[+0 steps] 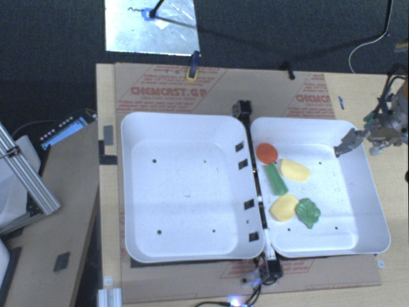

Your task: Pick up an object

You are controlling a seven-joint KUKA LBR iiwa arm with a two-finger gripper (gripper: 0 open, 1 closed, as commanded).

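i'm watching the tabletop (332, 94) from the overhead camera, and it's carrying two shallow white bins side by side on a brown printed sheet. the left bin (185, 184) is sitting with its bare floor showing a few small dark dots. the right bin (358, 235) is holding all the objects, clustered toward its left half near the divider where the two bins are meeting. an orange-red round piece (266, 152) is lying nearest the top of that cluster. just below it a long green piece (277, 179) is running diagonally down and to the right, touching or nearly touching the orange one. a yellow piece (294, 170) is resting just beside the green strip on its right. lower down, a second yellow piece (284, 207) is lying against a green leafy-looking piece (308, 212), the two touching. the end effector (348, 142) is hanging over the upper right rim of the right bin, coming in from the right edge of the view, well apart from every object. it's blurred and partly cut off, so i cannot tell how far open it is; nothing is visibly held in it. beyond the bins a shiny square plate (152, 18) is lying on the dark floor.
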